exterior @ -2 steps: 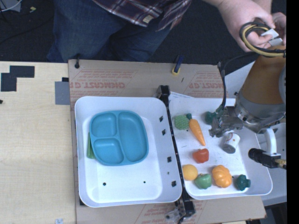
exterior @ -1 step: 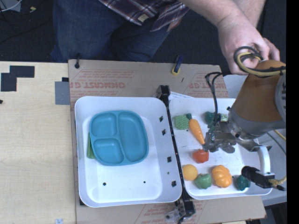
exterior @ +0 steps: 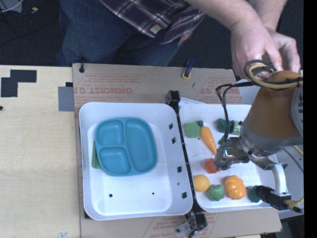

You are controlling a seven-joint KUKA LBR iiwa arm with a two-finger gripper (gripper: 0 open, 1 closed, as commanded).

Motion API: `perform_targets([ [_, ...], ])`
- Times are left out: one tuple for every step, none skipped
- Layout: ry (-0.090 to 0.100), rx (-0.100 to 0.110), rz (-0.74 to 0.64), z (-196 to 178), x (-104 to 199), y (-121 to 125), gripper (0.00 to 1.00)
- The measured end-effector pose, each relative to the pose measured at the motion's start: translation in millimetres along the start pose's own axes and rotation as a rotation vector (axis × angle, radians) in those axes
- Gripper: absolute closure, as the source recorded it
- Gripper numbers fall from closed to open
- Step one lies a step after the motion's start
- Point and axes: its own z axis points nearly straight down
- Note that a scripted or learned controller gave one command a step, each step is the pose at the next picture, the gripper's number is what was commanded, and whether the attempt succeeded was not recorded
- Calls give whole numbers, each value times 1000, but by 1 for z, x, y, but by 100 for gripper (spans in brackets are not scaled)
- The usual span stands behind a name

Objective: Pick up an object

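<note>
Presently, the hand (exterior: pixel 221 158) is lowered into the right bin (exterior: pixel 198 195), touching a red item (exterior: pixel 211 166); its grip state cannot be determined. A carrot (exterior: pixel 208 139) lies just beyond.

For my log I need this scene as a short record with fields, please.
left bin: blue plate, three compartments, with a green thing under its left edge
right bin: carrot, green block, yellow fruit, green fruit, orange fruit, red thing
hand: low over the right bin, by the red thing
grasp: cannot tell
person: hand on the arm's top
</note>
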Motion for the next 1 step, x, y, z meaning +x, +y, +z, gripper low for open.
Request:
perform_targets([
  [12,11,-17,8,14,-12,100],
])
